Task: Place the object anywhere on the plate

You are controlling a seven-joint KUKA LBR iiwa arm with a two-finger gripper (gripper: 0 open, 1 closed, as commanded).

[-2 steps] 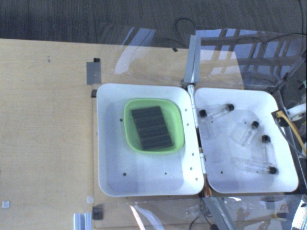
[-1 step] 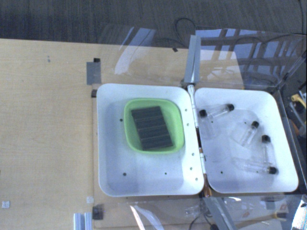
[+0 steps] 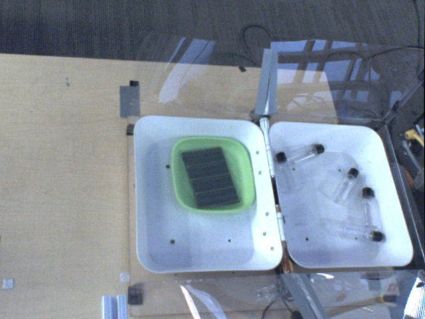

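Where block [image 3: 210, 177] fills plate [image 3: 247, 178], narrow rim

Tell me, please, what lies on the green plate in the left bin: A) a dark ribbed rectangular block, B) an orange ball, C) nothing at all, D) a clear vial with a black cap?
A: a dark ribbed block lies on the green plate in the left bin; the clear black-capped vials lie in the right bin.

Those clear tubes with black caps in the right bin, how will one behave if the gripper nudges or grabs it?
Each clear tube lies on its side and looks cylindrical, so a nudge would probably roll it across the right bin. The smooth transparent wall may slip between fingers. It looks thin and light, perhaps fragile; the black cap end may give better purchase.
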